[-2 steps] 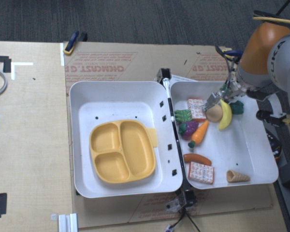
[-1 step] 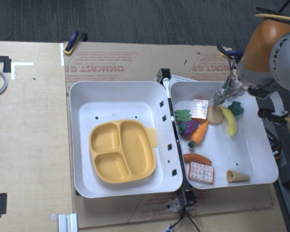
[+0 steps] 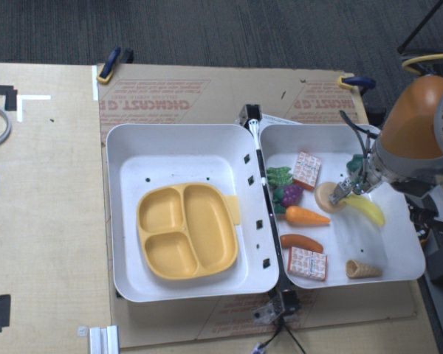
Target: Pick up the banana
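we reached in from the right edge of the view with our grey metal arm [image 3: 410, 153], its rounded orange band [image 3: 421, 116] uppermost. the wrist angled down and to the left, ending in our small metallic two-finger gripper [image 3: 342, 194], which sat low with its tips pointing left and downward.

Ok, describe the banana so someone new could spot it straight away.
Look in the right-hand white bin, toward its far right side. The banana lies there just beside the robot's hand, next to a tan disc. It is the only yellow, curved item in that bin.
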Robot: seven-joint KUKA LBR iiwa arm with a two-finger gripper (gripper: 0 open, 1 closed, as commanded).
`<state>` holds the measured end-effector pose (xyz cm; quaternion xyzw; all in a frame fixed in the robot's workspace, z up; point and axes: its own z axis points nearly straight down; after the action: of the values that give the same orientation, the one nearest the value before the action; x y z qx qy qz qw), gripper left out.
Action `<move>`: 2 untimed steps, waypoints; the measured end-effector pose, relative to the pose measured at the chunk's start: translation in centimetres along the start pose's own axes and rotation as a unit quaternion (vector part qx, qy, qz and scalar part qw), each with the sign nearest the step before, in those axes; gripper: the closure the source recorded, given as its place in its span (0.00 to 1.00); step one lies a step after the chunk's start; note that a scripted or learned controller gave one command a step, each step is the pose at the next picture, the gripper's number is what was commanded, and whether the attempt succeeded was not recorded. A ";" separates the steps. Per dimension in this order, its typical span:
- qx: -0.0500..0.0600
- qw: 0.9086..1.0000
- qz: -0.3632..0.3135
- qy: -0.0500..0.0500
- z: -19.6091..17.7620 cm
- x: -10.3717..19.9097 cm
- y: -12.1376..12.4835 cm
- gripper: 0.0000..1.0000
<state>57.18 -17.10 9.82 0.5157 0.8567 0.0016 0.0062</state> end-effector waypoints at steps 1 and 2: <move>0.000 0.998 -0.057 0.000 0.0 4.0 -8.1 1.00; -0.001 0.969 -0.248 -0.003 0.0 4.9 -7.5 1.00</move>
<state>48.29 -16.26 9.74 0.2868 0.9579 -0.0011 0.0097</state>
